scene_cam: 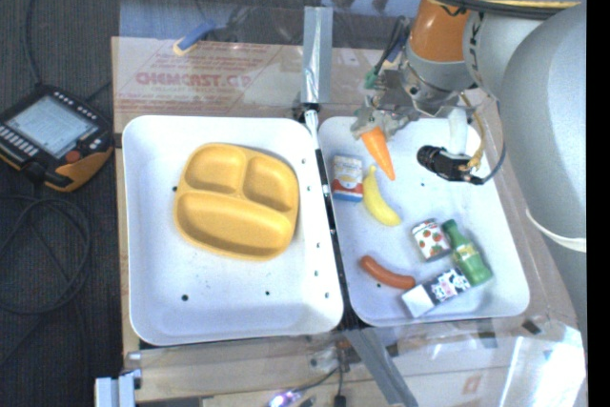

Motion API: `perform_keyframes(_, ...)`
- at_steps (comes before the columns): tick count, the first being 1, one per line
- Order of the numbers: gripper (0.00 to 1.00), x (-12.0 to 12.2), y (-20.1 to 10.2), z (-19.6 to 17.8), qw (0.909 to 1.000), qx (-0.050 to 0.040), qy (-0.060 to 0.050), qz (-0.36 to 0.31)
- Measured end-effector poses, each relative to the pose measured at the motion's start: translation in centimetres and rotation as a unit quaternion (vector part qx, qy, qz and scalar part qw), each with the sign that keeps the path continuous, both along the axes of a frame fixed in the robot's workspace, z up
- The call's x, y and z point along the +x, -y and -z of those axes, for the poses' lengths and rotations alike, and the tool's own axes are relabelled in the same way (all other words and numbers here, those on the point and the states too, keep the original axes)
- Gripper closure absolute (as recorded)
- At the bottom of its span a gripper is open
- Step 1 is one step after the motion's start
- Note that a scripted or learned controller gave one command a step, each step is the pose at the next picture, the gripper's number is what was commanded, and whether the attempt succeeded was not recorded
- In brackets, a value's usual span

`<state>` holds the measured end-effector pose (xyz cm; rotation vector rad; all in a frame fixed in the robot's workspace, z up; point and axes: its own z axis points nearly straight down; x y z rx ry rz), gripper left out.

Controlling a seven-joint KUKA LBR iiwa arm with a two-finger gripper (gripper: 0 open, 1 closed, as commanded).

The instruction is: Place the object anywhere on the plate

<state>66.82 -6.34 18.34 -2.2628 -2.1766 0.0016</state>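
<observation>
A yellow divided plate (236, 199) lies in the left bin (152, 300). My gripper (378, 125) hangs over the upper left part of the right bin (505, 295). It is shut on the thick end of an orange carrot (380, 152). The carrot points down and toward the front, its tip just above a yellow banana (379, 202). Plate and gripper are separated by the rims where the two bins meet.
The right bin also holds a small white carton (347, 178), a red-brown sausage (387, 273), a strawberry-print box (430, 239), a green bottle (466, 254) and a cow-print carton (435, 291). A handheld controller (52, 136) lies left of the bench.
</observation>
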Motion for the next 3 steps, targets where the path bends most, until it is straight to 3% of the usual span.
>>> perform_keyframes(1,1.0,-2.9,-7.6,-1.4,0.9998,-0.0007,0.0,0.021)
perform_keyframes(2,1.0,-6.5,-16.3,0.1,0.9993,-0.0007,-0.001,0.039)
perform_keyframes(3,0.0,-6.5,-16.3,0.1,0.9993,-0.0004,-0.001,0.039)
